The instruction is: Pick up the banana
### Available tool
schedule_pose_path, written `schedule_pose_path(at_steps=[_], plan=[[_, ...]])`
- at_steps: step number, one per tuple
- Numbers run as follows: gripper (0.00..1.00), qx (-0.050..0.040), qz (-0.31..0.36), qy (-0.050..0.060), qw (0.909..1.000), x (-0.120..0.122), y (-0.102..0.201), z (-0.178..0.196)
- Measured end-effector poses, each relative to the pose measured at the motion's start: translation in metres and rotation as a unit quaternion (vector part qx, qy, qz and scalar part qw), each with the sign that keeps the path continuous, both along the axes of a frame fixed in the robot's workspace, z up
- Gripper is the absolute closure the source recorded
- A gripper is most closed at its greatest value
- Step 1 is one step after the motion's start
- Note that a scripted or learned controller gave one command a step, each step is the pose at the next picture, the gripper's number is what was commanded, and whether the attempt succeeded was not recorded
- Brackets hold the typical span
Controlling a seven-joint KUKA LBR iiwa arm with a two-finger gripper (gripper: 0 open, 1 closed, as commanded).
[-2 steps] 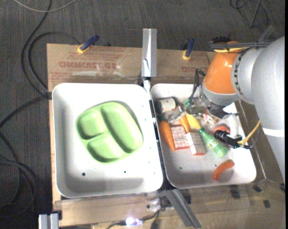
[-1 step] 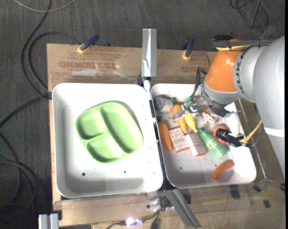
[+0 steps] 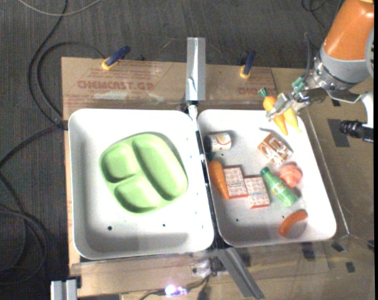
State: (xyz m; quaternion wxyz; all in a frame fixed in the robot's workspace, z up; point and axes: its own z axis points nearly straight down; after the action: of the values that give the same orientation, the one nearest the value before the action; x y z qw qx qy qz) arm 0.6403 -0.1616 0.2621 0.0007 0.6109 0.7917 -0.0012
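Banana [image 3: 288, 120] hangs at the right bin's [image 3: 320, 227] 1 o'clock corner, pinched between the fingers of the gripper [image 3: 285, 107], so the claw is clenched on it. A small carrot [image 3: 268, 100] shows just beside the fingers, toward 10 o'clock of the banana. The arm [image 3: 348, 39], grey with an orange band, comes in from 2 o'clock.

In the same bin, a can [image 3: 218, 142] lies near 11 o'clock, an orange carrot-like piece [image 3: 218, 179] at 9 o'clock, two small boxes [image 3: 244, 187] side by side near the centre, a green bottle [image 3: 279, 188] just right of them, a striped packet [image 3: 275, 147] toward 1 o'clock, a pink item [image 3: 291, 174] at 3 o'clock and an orange-red piece [image 3: 293, 222] at 5 o'clock.

The left bin [image 3: 89, 230] holds a green tray [image 3: 144, 172] with compartments.
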Motion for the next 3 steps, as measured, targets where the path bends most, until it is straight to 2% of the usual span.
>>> schedule_pose_path(at_steps=[1, 2, 3], plan=[[1.00, -0.0009, 0.118, 0.000, 0.9930, -0.007, -0.062, 0.025], [1.00, 0.0020, 0.090, 0.001, 0.9959, 0.000, 0.037, -0.018], [1.00, 0.0006, -0.013, 0.000, 0.9999, 0.013, 0.049, -0.008]])
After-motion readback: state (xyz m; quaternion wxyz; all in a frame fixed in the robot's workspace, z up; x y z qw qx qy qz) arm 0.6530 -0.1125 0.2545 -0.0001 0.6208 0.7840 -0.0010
